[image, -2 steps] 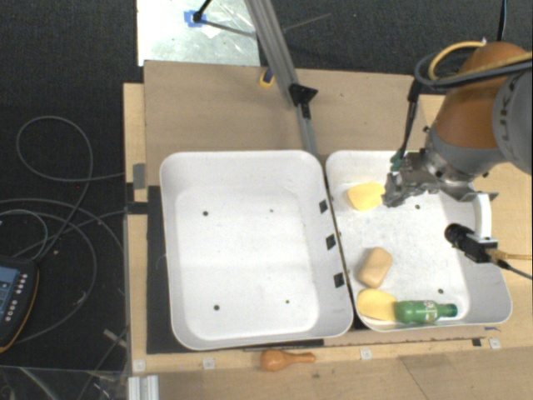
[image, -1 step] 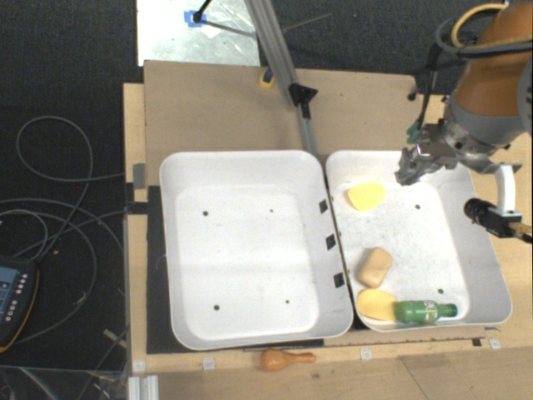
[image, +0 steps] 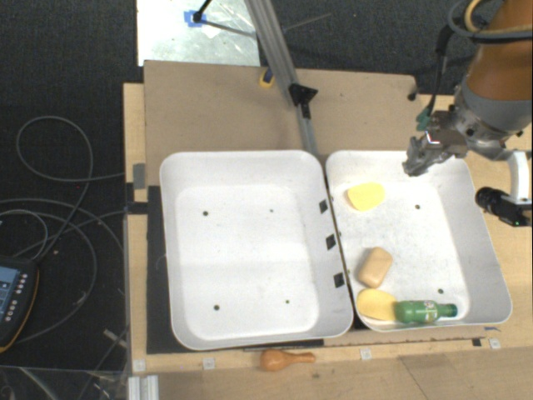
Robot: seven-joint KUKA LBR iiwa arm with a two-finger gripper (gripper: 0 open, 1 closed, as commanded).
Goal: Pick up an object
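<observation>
My gripper [image: 419, 162] hovers over right bin's [image: 487, 261] far edge, fingers' state unclear; yellow piece [image: 366, 197] lies nearest, likely target.

The arm [image: 500, 65] is grey with a broad orange band above the wrist. A yellowish cable and a black one loop over the top of the orange section. Below the band sits a pale grey ring, then a darker metal gripper [image: 419, 161] whose blocky head carries a small pink-white glint just above the fingers.
</observation>
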